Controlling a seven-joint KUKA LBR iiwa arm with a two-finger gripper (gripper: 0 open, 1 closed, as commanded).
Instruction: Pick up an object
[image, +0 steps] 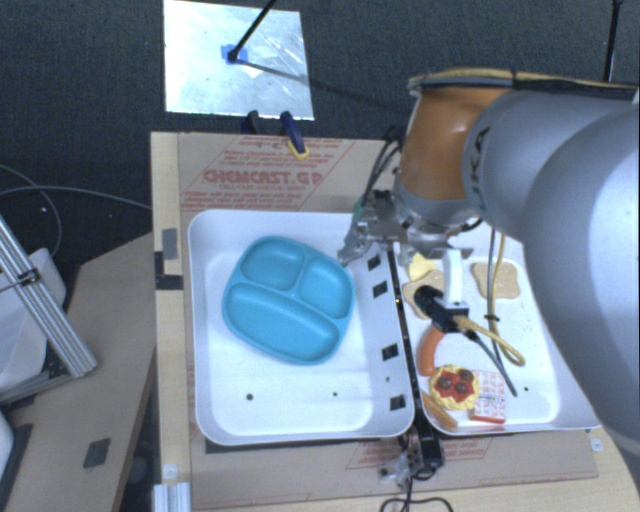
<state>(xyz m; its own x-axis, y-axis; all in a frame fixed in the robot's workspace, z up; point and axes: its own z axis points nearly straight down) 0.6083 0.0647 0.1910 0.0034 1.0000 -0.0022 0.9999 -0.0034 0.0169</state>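
Observation:
A blue divided plate (288, 298) lies flat in the left bin (300, 400). The right bin (545, 385) holds toy food: a round pizza piece (455, 385), an orange sausage-like piece (430, 350), a tan bread slice (497, 280) and a pale yellow piece (420, 274). My gripper (368, 240) hangs over the far end of the wall between the two bins, just past the plate's far right corner. Nothing is visibly held. The arm's grey body and orange band cover the far part of the right bin.
A white card with red print (488, 405) lies beside the pizza piece near the right bin's front. Black clips (385, 320) run along the dividing wall. A brown cardboard sheet (260, 175) lies under the bins, with a shiny panel (238, 60) beyond it.

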